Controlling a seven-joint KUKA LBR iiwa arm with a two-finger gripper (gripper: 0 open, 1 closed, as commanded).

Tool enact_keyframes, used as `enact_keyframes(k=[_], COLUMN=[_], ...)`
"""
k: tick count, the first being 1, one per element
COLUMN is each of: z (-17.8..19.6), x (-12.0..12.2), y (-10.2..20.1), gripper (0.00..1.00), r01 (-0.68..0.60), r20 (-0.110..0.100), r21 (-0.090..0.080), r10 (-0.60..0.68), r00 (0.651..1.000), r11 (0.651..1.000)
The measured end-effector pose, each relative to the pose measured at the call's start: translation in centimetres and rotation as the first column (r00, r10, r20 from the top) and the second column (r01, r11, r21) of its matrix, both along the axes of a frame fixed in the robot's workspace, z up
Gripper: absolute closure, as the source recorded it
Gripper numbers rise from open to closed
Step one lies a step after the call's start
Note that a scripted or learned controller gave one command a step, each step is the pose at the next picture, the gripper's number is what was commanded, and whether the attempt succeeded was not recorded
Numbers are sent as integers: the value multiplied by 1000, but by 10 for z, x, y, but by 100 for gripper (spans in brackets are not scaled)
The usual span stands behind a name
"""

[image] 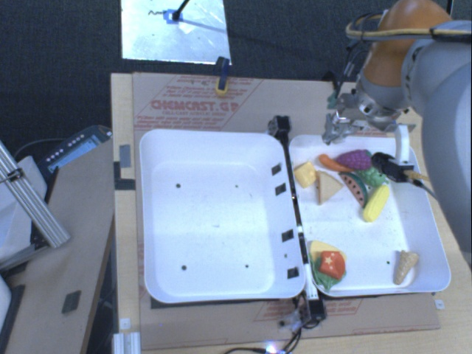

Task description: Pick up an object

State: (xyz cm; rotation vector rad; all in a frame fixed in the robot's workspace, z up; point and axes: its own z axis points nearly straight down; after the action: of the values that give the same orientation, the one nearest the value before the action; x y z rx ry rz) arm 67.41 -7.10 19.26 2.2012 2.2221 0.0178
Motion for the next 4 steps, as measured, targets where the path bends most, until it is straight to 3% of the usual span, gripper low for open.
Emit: enact_keyframes(k=[1, 2, 3, 4], z=[-97, -103, -108, -109], x=[-28, -66, -68, -159], y=[-55, -26, -12, -17], gripper=[100, 100, 100, 100], r01=[6, 7, 5, 12], r20=[-12, -3, -16, -23], r21=[-1, -2, 2, 3], r10=[-6, -7, -5, -12], r00=[1000, 1000, 1000, 1000], r11=[1000, 1000, 1000, 1000])
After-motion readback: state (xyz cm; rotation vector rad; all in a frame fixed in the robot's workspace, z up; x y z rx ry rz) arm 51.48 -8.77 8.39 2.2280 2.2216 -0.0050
